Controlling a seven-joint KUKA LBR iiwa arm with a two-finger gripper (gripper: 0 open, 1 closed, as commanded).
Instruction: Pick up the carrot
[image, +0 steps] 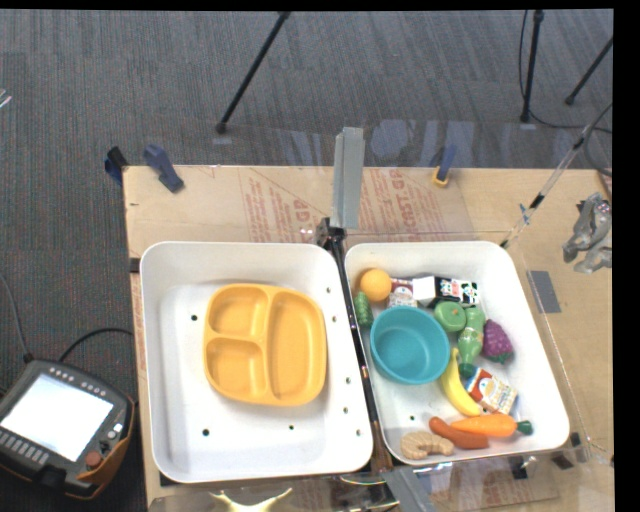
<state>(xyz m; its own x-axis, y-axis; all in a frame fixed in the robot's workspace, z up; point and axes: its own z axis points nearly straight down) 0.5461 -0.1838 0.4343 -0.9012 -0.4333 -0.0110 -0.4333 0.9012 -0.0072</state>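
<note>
One carrot (487, 427) lay at the near edge of the right bin (535, 330), touching a red sausage (455, 433), just below the banana (459, 385). Prob. light, rigid, slick plastic — best pinched across mid-body. Gripper (588, 238) sat far right — jaw state: can't tell.
</note>
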